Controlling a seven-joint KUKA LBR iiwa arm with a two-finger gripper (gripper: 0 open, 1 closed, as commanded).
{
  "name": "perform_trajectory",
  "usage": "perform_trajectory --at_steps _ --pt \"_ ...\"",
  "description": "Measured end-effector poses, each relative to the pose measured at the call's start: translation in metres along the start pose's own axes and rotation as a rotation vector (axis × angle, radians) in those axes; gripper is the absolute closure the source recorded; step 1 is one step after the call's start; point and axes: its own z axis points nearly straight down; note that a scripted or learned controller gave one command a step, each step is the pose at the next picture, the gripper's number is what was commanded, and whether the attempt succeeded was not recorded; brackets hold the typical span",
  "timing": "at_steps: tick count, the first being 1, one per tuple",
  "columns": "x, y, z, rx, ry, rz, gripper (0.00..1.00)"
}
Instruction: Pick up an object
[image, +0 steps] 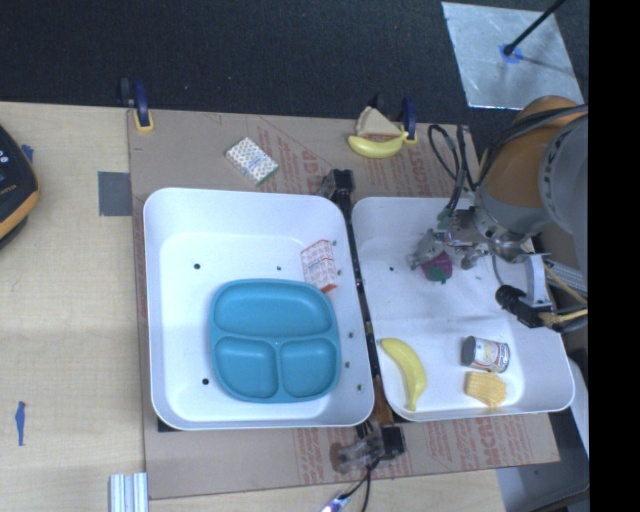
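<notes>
Grey arm (560, 170) seen entering from right, over upper right corner of right bin (392, 300). Orange band (520, 160) visible above wrist, cables looped beside it. Wrist bent downward and leftward toward bin's upper middle. Gripper (438, 262) positioned low over bin floor, near back wall, fingers pointed down. Small dark purple-green object (437, 267) seen at fingertips; grasp not discernible from this angle.
</notes>
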Motion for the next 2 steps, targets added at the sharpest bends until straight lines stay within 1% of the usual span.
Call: perform_trajectory --at_steps 1,2 --pt "-0.001 0.000 -0.011 0.000 -0.001 -0.002 1.00" --pt "0.070 -0.048 -0.101 -0.002 0.001 0.000 1.00"
